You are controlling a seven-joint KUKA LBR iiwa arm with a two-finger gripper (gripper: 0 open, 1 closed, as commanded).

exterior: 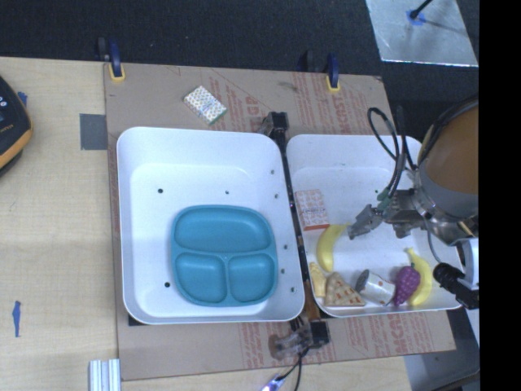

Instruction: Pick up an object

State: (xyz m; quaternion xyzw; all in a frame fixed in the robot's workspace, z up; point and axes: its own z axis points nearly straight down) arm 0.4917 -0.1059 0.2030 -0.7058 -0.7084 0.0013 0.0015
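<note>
Pale wooden worktop (pixel 57 218) carries two shallow white bins, and over the right-hand bin (pixel 342 149) we see our jaws (pixel 364 221) hovering empty beside the curved yellow plastic banana (pixel 327 247), their spread unclear, so we judge descent comes next.

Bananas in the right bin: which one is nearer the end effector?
The banana beside the printed card, just left of the end effector; the other banana lies by the purple grapes.

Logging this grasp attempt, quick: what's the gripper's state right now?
Gripper: over the right white bin, above the yellow toy banana; open or shut cannot be told.
</note>
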